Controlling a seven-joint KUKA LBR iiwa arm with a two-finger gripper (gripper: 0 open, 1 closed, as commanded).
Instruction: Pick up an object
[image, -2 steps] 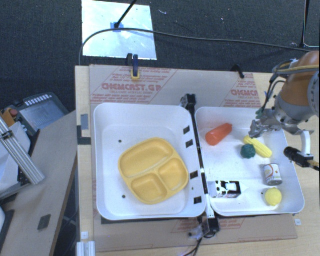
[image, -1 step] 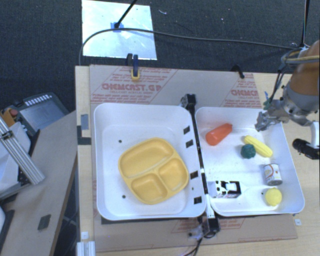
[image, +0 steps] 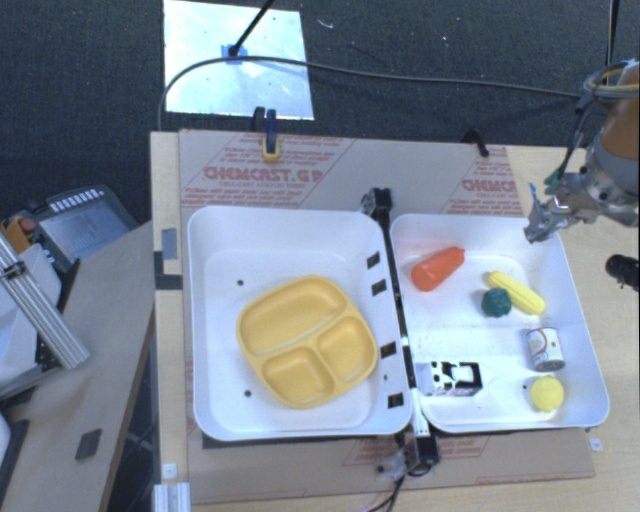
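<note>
Dark carpet surrounds a bench (image: 170, 300) topped with a brown cardboard sheet (image: 300, 170) printed in red lettering, on which two shallow white bins sit side by side, seen from the fixed overhead camera. A silvery square panel (image: 238, 60) lies on the floor beyond the bench, with a black cable running across it.

Left bin (image: 210, 240): a yellow divided tray (image: 305, 340) with three compartments lies near its centre, turned at a slant.

Right bin (image: 580, 330): six small things are scattered well apart from the tray. An orange carrot-shaped toy (image: 438, 268) lies toward the far left of the bin. A yellow corn cob (image: 516, 292) rests at a slant near the middle, with a dark teal ball (image: 496, 302) just beside its lower end. A small can (image: 544, 349) with a white and orange label lies closer to the right wall, and a yellow lemon-shaped toy (image: 547, 393) sits below it near the front corner. A black-and-white object (image: 455, 377) lies against the bin's front left, by the divider between the bins.

At the frame's right, the grey arm (image: 615, 160) reaches in, and its gripper (image: 538, 226) hangs over the far right corner of the right bin, above and apart from the corn cob. Whether it is spread or pressed together cannot be told from this angle; nothing is seen in its grasp
</note>
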